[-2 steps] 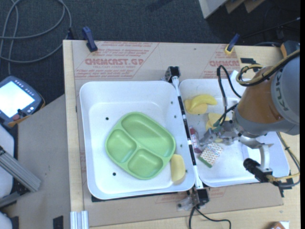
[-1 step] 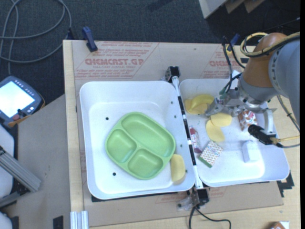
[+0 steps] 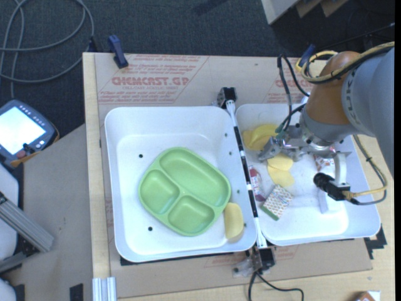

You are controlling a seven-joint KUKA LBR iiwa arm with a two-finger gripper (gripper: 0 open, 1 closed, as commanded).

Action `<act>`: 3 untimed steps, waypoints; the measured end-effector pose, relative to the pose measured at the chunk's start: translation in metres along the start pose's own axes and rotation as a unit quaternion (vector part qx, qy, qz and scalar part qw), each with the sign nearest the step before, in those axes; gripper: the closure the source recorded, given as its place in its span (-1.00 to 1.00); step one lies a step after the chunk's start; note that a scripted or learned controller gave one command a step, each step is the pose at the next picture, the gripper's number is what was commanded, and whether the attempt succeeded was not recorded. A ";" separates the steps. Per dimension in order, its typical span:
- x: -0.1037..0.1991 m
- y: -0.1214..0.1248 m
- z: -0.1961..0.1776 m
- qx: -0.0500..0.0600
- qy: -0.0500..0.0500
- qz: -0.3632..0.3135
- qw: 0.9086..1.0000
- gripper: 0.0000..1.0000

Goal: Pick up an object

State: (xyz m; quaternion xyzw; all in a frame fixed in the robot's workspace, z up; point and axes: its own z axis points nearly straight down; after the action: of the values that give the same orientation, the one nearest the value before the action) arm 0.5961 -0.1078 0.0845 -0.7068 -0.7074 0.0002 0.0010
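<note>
Fingers: state cannot be told; the gripper (image 3: 280, 150) is low in the right bin (image 3: 326, 227), its metal parts crowded against yellow items, and the tips are not separable from the clutter. No item can be confirmed between them.

Directly at the gripper: a yellow object (image 3: 281, 165) just below it, touching or nearly touching the metal. A second pale yellow piece (image 3: 283, 179) lies just under that one, touching it. A larger yellow item (image 3: 259, 135) sits up-left of the gripper, near the bin's left wall.

Further down in the same bin: a small sponge-like block (image 3: 276, 201), patterned top with a green edge, tilted. A narrow red and white packet (image 3: 254, 179) lies along the left wall. A small red and white item (image 3: 324, 163) lies right of the gripper, partly hidden.

Arm (image 3: 369, 86): grey, orange band (image 3: 327, 96) above the wrist, entering from the right, black cables looped around it.

Left bin (image 3: 125, 130): a green divided plate (image 3: 184, 190) with three compartments lying flat near centre. A yellow banana-like object (image 3: 234, 221) rests at the plate's lower right, by the wall between the bins.

Both bins sit side by side on a board-covered surface (image 3: 188, 80) printed with red lettering. A blue clamp (image 3: 117, 50) grips its far left edge.
</note>
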 end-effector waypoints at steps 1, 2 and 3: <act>0.016 -0.029 0.000 0.000 0.000 0.000 1.000 -1.00; 0.006 -0.057 0.000 0.000 0.000 0.001 1.000 -1.00; 0.015 -0.033 0.000 -0.002 -0.001 0.000 1.000 -1.00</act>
State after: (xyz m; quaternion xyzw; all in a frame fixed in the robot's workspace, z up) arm 0.5632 -0.0931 0.0845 -0.7069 -0.7074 -0.0003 -0.0007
